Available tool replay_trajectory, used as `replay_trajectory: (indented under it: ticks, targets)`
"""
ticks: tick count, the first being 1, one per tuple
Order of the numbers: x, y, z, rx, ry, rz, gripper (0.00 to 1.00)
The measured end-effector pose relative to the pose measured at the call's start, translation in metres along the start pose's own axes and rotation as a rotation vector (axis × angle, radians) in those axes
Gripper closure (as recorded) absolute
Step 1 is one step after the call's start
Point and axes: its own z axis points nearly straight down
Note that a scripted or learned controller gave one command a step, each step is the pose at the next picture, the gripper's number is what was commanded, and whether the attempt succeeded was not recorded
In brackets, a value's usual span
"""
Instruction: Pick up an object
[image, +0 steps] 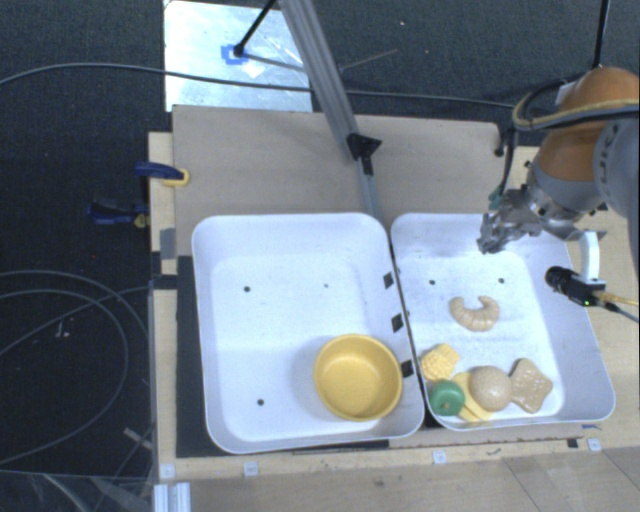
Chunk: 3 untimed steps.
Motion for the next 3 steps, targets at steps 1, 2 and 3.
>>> replay_trajectory:
  ticks: [1,2,3]
  targets:
    - [0.0,0.0,-0.066,-0.003,0.0,0.001,1.0]
    - [0.0,0.001,-0.085,0.001,0.001,0.0,1.0]
    - [0.053,0.0,-0.079,0.004,0.004,-0.002,1.0]
